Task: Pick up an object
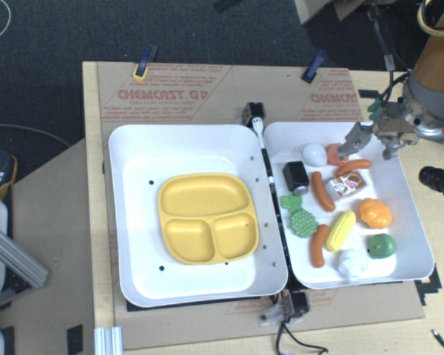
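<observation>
Mostly the arm (pixel 435 72) is cut off at the right edge. Its gripper (pixel 370 145) hangs over the right bin's (pixel 418 231) far end w/ fingers spread, nothing between them, above the toy hot dog (pixel 353 167).

The right bin (pixel 407 198) is crowded: a black block (pixel 296 175), white ball (pixel 313 154), two sausages (pixel 323 191), a small printed packet (pixel 347 186), green grapes (pixel 301 219), corn (pixel 341 229), an orange (pixel 374 213) and a green fruit (pixel 381 245) lie close together, many touching, with little room between them. Its near right corner and far left corner are bare. The left bin (pixel 126 198) holds a yellow divided plate (pixel 206 217) in the middle, with open white floor all around it. The ridge between the bins stands in the way of any sideways pass.
</observation>
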Tool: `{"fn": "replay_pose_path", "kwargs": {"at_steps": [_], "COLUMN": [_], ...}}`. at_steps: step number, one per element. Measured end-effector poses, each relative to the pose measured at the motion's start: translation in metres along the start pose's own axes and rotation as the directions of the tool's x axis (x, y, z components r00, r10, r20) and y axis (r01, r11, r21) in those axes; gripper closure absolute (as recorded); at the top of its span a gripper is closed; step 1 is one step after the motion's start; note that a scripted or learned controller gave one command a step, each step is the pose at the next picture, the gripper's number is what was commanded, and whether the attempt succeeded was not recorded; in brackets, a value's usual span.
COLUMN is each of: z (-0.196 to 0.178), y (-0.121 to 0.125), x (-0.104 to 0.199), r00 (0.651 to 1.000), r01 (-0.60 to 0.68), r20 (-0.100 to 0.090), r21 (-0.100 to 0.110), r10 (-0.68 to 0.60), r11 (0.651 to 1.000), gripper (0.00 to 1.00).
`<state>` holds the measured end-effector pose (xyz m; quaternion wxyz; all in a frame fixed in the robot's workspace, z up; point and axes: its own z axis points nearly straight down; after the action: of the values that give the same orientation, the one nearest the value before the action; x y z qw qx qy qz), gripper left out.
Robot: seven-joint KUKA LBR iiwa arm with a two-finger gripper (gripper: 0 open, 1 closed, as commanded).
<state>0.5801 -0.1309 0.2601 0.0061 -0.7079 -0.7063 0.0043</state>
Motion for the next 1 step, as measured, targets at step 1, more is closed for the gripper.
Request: {"fn": "replay_pose_path", "kwargs": {"at_steps": [1], "z": [-0.0073], "y": [0.0020], "x": [0.0003], "r00": [1.000], "r01": [0.002], "r20": [0.002], "r21": [-0.013], "r10": [-0.002], "r11": [1.000], "gripper": [0.00]}}
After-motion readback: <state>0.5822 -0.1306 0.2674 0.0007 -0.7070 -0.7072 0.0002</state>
